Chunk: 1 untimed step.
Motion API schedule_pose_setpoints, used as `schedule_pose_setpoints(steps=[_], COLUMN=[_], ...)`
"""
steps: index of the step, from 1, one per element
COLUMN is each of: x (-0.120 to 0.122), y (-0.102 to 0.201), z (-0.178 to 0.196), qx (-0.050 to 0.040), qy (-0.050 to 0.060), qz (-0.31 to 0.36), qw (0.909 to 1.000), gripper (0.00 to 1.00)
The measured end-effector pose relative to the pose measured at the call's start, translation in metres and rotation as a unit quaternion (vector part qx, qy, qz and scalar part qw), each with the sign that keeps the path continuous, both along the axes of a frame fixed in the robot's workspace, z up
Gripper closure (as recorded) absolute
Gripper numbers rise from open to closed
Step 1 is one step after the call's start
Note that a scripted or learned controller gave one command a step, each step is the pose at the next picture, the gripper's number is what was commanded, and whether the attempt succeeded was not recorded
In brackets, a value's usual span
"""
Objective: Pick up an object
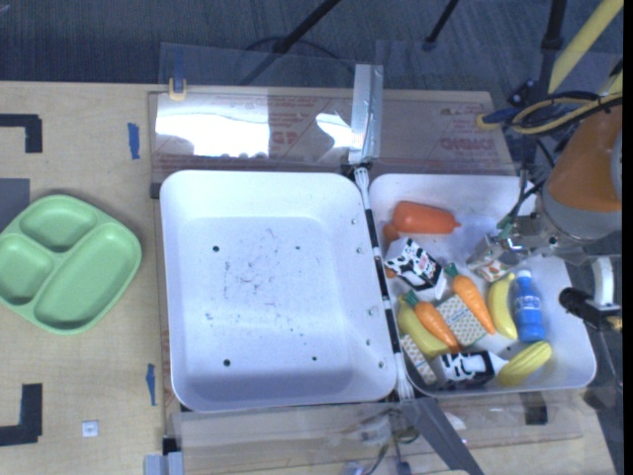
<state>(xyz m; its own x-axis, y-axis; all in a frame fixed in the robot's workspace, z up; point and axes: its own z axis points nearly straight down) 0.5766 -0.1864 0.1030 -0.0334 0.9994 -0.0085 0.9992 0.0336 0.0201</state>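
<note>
While the arm leans in from the right, its tool (506, 240) hangs low over the right bin (584, 364), near the blue bottle (528, 307) and carrots (473, 301), likely choosing among them; I cannot tell whether it grips anything.

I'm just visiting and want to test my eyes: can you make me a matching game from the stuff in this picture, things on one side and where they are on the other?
Things:
1. green divided plate
2. big orange carrot
3. blue bottle

Places:
A. right bin, far end
B. on the bench, left of both bins
C. right bin, between two bananas

Pairs: 1-B, 2-A, 3-C
</note>
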Motion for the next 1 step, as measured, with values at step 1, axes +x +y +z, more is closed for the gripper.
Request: schedule_pose_setpoints(steps=[1], x=[-0.0322], y=[0.0204], z=[-0.0095], qx=[0.0018], qy=[-0.002], qz=[-0.081], qw=[0.9967], gripper=[1.0])
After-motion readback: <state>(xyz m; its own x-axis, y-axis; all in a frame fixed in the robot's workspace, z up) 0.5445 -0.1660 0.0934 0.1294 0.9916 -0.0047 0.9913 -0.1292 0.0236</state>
